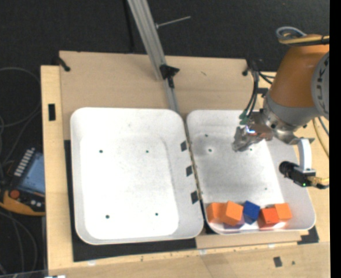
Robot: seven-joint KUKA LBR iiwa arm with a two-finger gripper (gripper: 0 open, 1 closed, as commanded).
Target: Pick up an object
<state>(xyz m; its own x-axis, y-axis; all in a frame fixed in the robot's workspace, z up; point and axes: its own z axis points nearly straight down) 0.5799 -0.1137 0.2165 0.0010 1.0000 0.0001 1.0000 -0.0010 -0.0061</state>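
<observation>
Even overhead light, soft shadows, slightly grainy, mild blur

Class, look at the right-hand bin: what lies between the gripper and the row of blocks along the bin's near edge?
Nothing. In the camera view, the gripper hangs over the right bin, and only bare white bin floor separates it from the orange blocks and the blue block.

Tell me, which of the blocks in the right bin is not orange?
The blue block, lying between the two orange blocks along the near wall of the right bin.

Blocks (pixel 249 213) along right bin's (pixel 217 120) front wall, hand (pixel 242 142) above them
</observation>
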